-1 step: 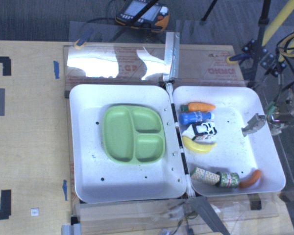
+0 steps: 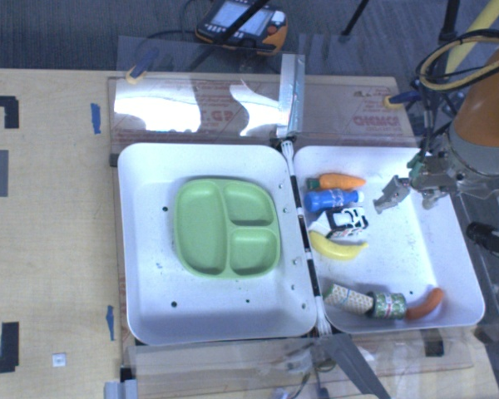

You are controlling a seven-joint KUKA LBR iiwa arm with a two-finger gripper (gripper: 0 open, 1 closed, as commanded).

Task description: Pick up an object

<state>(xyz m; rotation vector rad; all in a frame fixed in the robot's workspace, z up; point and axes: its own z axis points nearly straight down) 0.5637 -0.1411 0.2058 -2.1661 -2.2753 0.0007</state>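
The gripper (image 2: pixel 392 195) hangs at the right of the frame, over the upper part of the right bin (image 2: pixel 449 248); whether it is open or shut I cannot tell, and nothing can be seen in it. The candidates lie left of and below it: a carrot (image 2: pixel 341 180) and a blue bottle (image 2: pixel 330 199) close together near the bin's left wall, a black-and-white piece (image 2: pixel 349 220) touching a banana (image 2: pixel 338 247) just below them, and at the lower edge a patterned can (image 2: pixel 363 301) with a sausage (image 2: pixel 425 303) beside it. The left bin (image 2: pixel 141 248) holds a green tray (image 2: pixel 226 226). To do this well, I would pick something with free space around it, probably the sausage or the banana's lower side, come straight down over its middle, and close across the narrow width so neighbours are not nudged
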